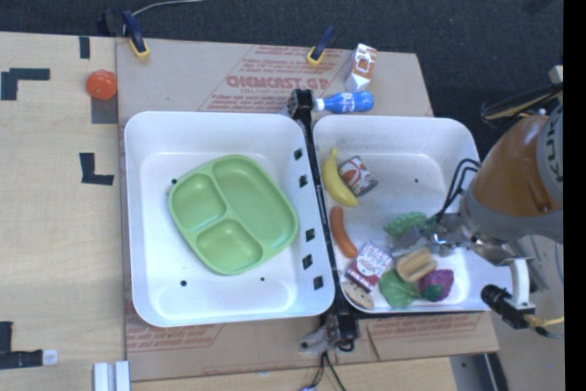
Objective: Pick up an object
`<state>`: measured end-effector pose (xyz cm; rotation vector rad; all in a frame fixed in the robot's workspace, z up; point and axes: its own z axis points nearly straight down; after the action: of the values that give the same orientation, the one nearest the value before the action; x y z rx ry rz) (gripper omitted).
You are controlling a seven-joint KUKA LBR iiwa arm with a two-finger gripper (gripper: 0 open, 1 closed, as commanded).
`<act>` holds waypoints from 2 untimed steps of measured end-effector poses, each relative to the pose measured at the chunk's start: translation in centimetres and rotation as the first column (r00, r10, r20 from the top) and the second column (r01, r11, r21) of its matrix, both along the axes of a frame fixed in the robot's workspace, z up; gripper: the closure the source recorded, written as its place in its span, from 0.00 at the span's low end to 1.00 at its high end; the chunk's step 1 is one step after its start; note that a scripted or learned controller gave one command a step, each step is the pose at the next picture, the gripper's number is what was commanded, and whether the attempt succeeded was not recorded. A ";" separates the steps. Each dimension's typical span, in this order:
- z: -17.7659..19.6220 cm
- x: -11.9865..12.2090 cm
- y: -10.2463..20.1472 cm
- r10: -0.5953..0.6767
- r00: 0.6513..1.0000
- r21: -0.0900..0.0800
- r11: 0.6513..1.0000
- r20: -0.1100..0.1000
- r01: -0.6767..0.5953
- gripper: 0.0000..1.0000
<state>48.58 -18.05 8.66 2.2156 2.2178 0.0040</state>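
The right bin (458, 137) holds several toy foods. A yellow banana (340, 183) lies beside a small red and white can (358, 174) at the upper left, with an orange sausage (343, 233) and a red and white packet (368, 263) below them. Toward the front sit a green leafy piece (406, 222), a tan bun (415, 266), purple grapes (437, 284) and a green lettuce piece (395, 289). My gripper (439, 236) hangs low over the bin's right part, between the leafy piece and the bun. The wrist hides its tips.
The left bin (146, 288) holds a green divided plate (233, 212). Behind the bins lie a blue bottle (349, 103) and a white and orange carton (364, 64). An orange ball (102, 85) rests on the bench at far left. Clamps grip the cardboard's far edge.
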 end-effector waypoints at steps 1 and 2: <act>0.0 5.8 3.3 0.001 1.000 0.001 1.000 0.000 -0.001 0.00; 1.0 5.8 3.3 0.000 1.000 0.000 1.000 0.000 0.000 1.00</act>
<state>54.33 -14.79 9.65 2.2152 2.2180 0.0035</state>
